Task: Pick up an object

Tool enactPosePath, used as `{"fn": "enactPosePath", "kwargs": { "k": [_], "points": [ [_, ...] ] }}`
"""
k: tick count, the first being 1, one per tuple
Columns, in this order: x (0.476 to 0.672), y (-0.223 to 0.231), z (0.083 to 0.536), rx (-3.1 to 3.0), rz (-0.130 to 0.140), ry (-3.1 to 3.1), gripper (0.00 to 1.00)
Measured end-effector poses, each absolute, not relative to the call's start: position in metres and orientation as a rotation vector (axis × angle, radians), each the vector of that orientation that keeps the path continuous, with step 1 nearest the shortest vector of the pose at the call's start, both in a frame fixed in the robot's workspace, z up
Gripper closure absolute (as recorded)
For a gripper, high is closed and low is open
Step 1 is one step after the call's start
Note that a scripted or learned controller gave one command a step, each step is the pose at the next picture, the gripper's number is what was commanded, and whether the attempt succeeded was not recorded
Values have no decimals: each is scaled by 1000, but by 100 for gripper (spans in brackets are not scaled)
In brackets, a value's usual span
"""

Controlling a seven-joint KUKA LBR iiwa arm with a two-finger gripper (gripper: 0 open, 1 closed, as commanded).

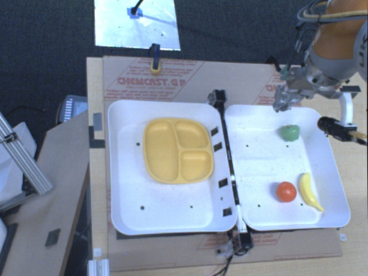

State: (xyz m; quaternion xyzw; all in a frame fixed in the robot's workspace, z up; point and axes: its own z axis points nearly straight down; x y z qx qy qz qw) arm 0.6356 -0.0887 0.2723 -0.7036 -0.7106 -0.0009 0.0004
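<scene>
Three things lie in the right bin: a green fruit near the far right, a red tomato-like ball near the front, and a yellow banana just right of the ball. My gripper hangs over the bin's far edge, up and left of the green fruit, with nothing seen between its fingers.
The left bin holds a yellow divided plate. A black clip strip runs between the two bins. Cardboard lies under both bins, and a shiny metal sheet sits at the far back.
</scene>
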Motion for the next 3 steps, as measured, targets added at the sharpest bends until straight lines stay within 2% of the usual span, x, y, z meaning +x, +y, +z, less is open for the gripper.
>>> {"fn": "enactPosePath", "kwargs": {
  "k": [1,3],
  "points": [
    [620,-38,253,-2210,-1,-2230,100],
    [570,52,241,-2209,1,-2230,100]
  ]
}}
